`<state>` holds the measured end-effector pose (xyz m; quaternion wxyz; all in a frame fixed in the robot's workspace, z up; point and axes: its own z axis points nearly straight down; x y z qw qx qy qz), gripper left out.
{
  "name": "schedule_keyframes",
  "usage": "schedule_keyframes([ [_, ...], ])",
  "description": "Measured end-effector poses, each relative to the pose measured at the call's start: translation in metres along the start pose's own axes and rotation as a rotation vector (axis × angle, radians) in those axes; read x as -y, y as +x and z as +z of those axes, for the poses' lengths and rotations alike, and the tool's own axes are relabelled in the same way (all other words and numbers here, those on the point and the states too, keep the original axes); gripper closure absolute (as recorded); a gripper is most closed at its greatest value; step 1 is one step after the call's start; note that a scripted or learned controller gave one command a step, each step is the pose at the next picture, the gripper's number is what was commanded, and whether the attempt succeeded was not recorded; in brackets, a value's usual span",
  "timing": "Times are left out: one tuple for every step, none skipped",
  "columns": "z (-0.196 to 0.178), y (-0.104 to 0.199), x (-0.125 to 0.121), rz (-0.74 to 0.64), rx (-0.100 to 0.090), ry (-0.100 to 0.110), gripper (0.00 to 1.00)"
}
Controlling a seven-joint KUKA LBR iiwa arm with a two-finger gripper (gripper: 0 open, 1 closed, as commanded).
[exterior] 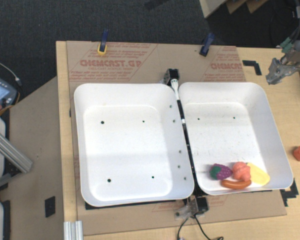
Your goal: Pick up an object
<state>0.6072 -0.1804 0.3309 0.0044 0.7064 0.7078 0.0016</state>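
The left bin (pixel 127 144) sits left of centre. Beside it, the right bin (pixel 230 129) holds a cluster in its lower right corner: purple grapes (pixel 220 171), an orange sausage (pixel 235 184), a reddish piece (pixel 241 170), a yellow piece (pixel 260 176). My gripper (pixel 279 71) hangs at the upper right edge, well away from them; how it is set, I cannot tell.

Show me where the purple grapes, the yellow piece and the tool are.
purple grapes (pixel 220 171): camera view, middle of the bunch.
yellow piece (pixel 260 175): camera view, its bare right half.
tool (pixel 279 70): camera view, grey lower end at the upper right.
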Motion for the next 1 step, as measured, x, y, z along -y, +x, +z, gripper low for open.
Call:
schedule_keyframes([
  [-0.0104, -0.0003, -0.0007, 0.0, 0.002, -0.004, 1.0],
])
